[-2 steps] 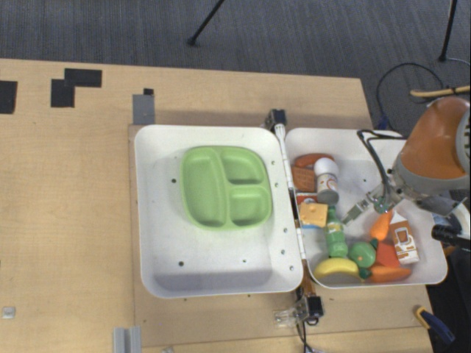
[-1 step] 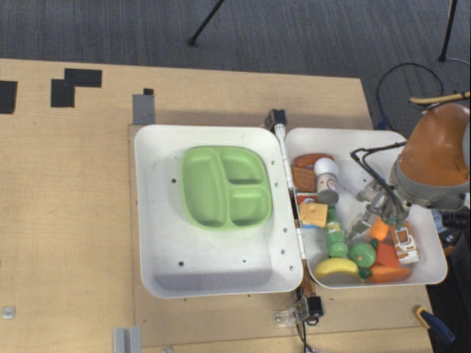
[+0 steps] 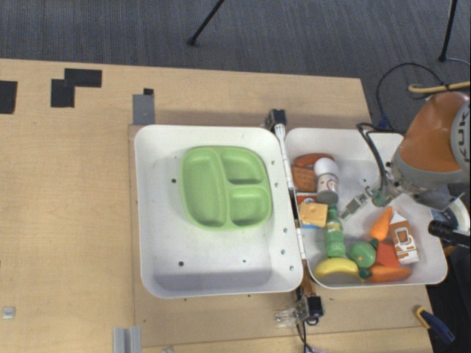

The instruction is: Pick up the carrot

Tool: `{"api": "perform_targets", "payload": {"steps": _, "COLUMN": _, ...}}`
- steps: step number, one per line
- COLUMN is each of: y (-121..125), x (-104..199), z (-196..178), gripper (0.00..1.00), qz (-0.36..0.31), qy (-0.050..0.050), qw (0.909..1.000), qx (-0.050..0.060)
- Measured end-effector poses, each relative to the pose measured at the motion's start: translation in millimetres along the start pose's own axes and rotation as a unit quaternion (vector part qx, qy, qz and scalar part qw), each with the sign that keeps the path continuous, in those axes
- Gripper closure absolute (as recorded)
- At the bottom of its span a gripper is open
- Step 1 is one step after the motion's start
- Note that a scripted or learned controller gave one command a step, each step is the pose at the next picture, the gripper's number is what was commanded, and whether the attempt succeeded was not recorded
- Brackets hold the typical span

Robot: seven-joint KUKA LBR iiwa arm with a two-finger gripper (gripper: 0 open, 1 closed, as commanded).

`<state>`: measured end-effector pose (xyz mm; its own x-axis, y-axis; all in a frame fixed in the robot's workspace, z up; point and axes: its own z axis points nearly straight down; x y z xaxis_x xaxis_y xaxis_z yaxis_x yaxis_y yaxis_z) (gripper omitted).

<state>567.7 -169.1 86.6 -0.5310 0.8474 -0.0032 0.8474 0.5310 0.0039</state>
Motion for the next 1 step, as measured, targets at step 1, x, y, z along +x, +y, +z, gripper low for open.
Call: {"api": "perform_targets", "payload": {"steps": 1, "y": 2.4, "x": 8.9, "z": -0.8, "gripper": 0.00, "qz": -0.144, "qy": -0.003, "qw": 0.9896, "qx": -0.002}}
